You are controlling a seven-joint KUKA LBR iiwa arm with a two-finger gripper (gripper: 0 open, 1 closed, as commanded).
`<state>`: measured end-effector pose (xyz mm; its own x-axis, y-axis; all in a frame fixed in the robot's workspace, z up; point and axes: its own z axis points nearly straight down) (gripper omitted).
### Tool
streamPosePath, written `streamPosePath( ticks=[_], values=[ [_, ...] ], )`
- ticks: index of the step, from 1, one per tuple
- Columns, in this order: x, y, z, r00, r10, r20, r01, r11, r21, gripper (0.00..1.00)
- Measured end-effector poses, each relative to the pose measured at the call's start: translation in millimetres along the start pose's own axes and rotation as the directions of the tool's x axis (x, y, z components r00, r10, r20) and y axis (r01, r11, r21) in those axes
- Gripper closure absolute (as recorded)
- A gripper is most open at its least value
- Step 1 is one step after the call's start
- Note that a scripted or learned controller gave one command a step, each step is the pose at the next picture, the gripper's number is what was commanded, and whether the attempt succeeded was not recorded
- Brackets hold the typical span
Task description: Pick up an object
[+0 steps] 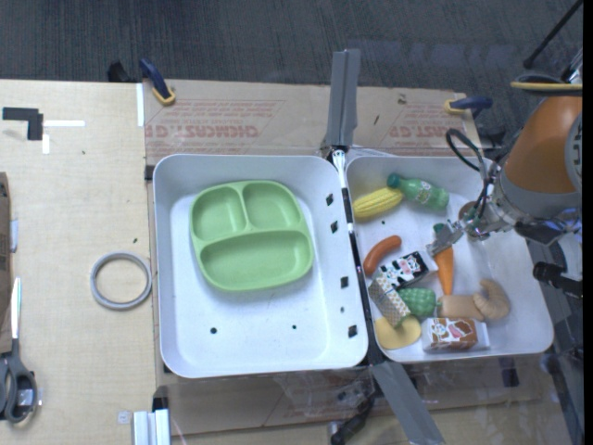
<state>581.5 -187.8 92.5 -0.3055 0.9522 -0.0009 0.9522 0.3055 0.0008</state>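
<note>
On the bench at far left lie scissors (16, 378) and a tape ring (121, 279). The left bin (176, 341) holds a green divided plate (250, 234). The right bin (533, 341) is crowded: corn (378, 202), a green bottle (422, 192), a sausage (382, 252), a carrot (446, 269), a small milk carton (456, 334). The gripper (447, 236) hangs just above the carrot's upper end, nothing visibly between its fingers; how far they are parted cannot be told.
</note>
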Motion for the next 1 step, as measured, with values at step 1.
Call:
streamPosePath(
  ticks=[1],
  values=[
    [33.5,-19.6,-38.4,1.0,-0.007,-0.001,0.007,1.0,0.001,0.0]
  ],
)
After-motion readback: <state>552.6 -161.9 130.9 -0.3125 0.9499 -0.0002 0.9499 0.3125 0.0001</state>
